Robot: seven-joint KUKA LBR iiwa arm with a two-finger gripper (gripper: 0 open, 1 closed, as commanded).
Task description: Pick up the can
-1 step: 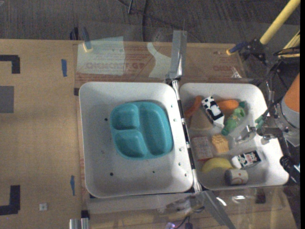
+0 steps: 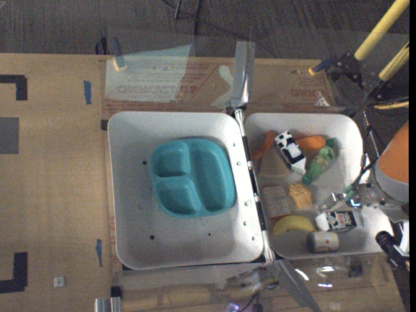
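Nothing here reads cleanly. The clear plastic sheet (image 2: 170, 77) taped to the cardboard behind the bins carries reddish printed lines, too blurred to make out. The small white carton with dark markings (image 2: 340, 220) in the right bin shows a print, but no letters resolve. The small grey can (image 2: 323, 241) shows no legible label either.

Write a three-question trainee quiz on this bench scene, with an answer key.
1. True or false: the can stands upright in the left bin.
2. Which object lies just left of the can? A) carrot B) banana C) green bottle
3. Fill in: the teal divided plate lies in the ____ bin.

Key
1. False: it lies on its side in the right bin, near the front wall.
2. B
3. left
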